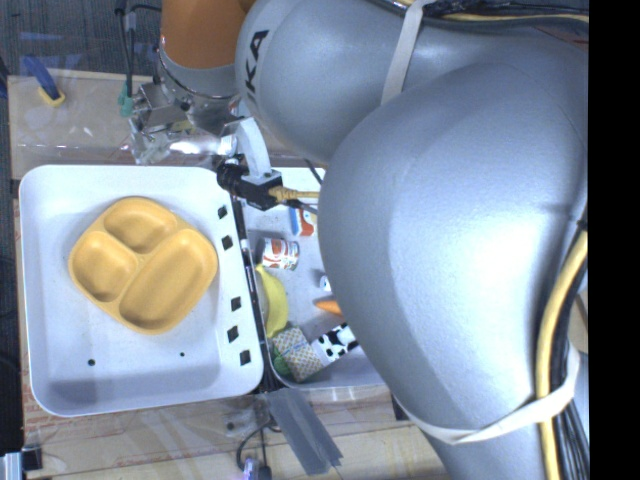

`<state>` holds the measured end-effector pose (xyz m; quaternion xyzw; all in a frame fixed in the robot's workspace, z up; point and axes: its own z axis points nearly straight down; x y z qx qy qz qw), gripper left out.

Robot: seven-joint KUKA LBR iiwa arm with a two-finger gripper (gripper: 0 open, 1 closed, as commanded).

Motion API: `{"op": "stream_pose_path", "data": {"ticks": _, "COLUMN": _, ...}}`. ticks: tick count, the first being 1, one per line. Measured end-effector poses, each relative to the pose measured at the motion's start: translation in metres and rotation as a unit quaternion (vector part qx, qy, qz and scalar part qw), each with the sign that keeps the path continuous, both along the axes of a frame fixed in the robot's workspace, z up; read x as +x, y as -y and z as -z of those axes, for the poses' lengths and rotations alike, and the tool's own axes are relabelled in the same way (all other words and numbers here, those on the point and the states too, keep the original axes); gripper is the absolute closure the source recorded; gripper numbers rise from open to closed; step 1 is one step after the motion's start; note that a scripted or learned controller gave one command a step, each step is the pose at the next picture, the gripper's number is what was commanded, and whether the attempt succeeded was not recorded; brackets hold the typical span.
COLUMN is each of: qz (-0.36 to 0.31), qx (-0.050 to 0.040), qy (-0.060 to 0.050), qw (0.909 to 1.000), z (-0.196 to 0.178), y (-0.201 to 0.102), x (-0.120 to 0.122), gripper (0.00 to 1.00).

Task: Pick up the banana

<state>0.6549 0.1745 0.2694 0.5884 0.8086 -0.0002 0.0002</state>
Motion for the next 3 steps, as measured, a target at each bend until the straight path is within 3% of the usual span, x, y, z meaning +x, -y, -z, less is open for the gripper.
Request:
{"op": "stream_pose_path", "data": {"ticks": 1, "qz": -0.014, "qx": -0.0009, "qy": -0.003, "qw": 0.9999, "z": 0.101, "y": -0.005, "x": -0.067, "gripper": 1.0}}
{"op": "stream_pose_path", "data": {"ticks": 2, "qz": 0.067, "qx": 0.0033, "qy": 0.005, "qw": 0.9977, "z": 0.16, "y": -0.005, "x": -0.081, "gripper": 1.0}}
{"op": "stream_pose_path", "data": {"ticks": 3, "qz": 0.052, "qx": 0.0001, "qy": -0.001, "qw": 0.9986, "z": 0.141, "y": -0.036, "x": -0.012, "gripper": 1.0}}
